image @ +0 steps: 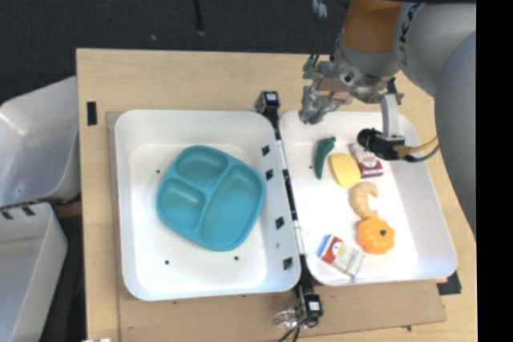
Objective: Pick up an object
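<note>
We see the gripper [314,110] hang at the right bin's [425,252] far-left corner, the green pepper [323,154] lying lengthwise just nearer; jaw state we cannot tell.

Open floor is left along the near-left edge of the right shallow white bin [417,252]. Its middle is crowded by a green curved pod [323,155], yellow block [345,169], croissant [365,198] and orange pumpkin [376,235] (closely clustered).
</note>
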Tool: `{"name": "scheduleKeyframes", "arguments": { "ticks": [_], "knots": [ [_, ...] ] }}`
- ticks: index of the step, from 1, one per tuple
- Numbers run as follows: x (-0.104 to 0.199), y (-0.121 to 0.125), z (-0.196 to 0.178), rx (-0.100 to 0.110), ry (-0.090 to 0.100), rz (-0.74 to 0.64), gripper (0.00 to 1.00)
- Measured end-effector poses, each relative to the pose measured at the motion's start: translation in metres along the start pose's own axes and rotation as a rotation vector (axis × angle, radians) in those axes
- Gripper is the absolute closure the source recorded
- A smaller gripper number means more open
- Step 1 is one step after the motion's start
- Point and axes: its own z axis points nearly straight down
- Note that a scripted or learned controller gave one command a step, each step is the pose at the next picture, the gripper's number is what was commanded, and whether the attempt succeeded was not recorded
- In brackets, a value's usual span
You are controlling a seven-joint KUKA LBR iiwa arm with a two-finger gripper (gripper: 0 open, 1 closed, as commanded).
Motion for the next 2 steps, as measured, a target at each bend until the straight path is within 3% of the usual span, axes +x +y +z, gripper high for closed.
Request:
{"name": "scheduleKeyframes", "arguments": {
  "ticks": [2],
  "knots": [
    [0.117, -0.012, 0.004, 0.001, 0.001, -0.002, 1.0]
  ]
}}
